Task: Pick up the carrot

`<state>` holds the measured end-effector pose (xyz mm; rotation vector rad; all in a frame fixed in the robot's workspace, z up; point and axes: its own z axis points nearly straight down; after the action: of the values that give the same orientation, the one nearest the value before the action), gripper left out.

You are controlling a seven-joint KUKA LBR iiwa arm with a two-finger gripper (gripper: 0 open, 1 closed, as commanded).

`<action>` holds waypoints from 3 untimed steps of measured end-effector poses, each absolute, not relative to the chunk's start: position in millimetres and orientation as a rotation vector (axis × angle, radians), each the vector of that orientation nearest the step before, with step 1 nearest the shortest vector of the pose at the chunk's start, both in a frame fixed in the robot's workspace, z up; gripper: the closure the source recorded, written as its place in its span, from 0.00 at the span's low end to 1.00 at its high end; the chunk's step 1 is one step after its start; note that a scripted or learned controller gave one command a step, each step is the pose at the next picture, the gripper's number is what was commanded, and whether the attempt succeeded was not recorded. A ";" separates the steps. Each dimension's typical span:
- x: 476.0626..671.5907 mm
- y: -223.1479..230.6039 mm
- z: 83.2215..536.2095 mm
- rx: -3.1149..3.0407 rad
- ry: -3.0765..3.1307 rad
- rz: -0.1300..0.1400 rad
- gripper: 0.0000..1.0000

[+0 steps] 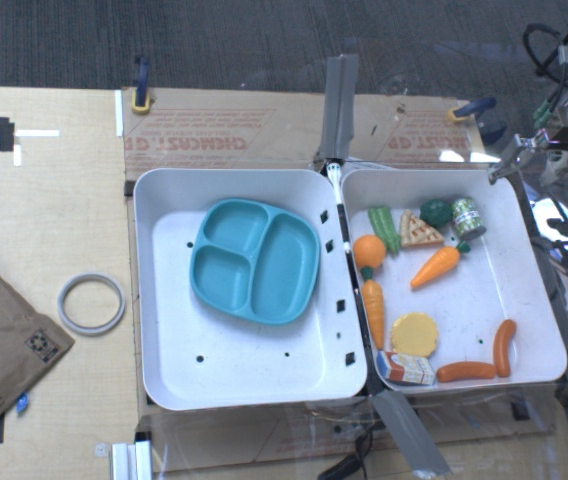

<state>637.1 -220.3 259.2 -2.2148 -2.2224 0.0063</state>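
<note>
Two carrots lie in the right bin [524, 298]. One carrot [434, 267] sits near the bin's middle, tilted, with its green top toward the upper right and its tip toward the lower left. A second carrot [374, 313] lies lengthwise along the left wall, just below an orange fruit [369, 251]. Both carrots rest on the bin floor with nothing holding them.
Around the carrots are a green cucumber [385, 230], a waffle wedge [421, 232], broccoli [436, 212], a small can [466, 218], a yellow disc [414, 333], a small carton [407, 368] and two sausages [467, 371]. The left bin [164, 348] holds a teal divided plate [256, 261]. A tape ring [91, 302] lies on the bench.
</note>
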 end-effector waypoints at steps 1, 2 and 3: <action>592.0 -197.3 120.0 -2.058 -2.368 0.005 0.00; 591.9 -197.4 119.9 -2.058 -2.368 0.005 0.00; 558.0 -116.4 88.7 -1.977 -2.436 0.004 0.00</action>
<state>558.0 -116.4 88.7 -1.9773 -2.4363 0.0043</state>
